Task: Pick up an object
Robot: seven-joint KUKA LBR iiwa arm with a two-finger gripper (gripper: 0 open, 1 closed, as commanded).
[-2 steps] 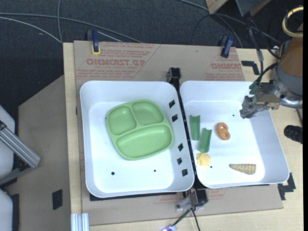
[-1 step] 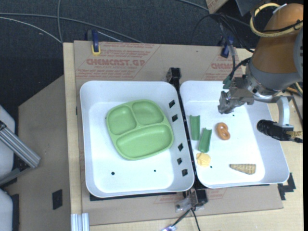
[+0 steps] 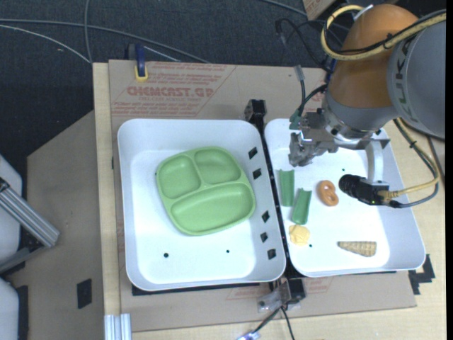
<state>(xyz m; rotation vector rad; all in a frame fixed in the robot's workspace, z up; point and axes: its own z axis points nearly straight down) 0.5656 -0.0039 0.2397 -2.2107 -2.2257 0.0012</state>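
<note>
Pincer [image 3: 303, 154] is seen hanging over the far left part of the right bin [image 3: 403, 250]; whether it is open or closed cannot be told. Just below it two green sticks [image 3: 294, 197] are laid side by side, with a yellow piece [image 3: 300, 235] beneath, an orange ring [image 3: 327, 193] to their right and a tan cone [image 3: 358, 247] nearer the front. A green divided plate [image 3: 205, 190] is set in the left bin [image 3: 141, 261].

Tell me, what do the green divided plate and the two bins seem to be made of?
The green divided plate looks like moulded plastic, matte, with soft rounded compartment edges. The left bin and the right bin look like thin, smooth white plastic with rounded rims, though this is uncertain.
</note>
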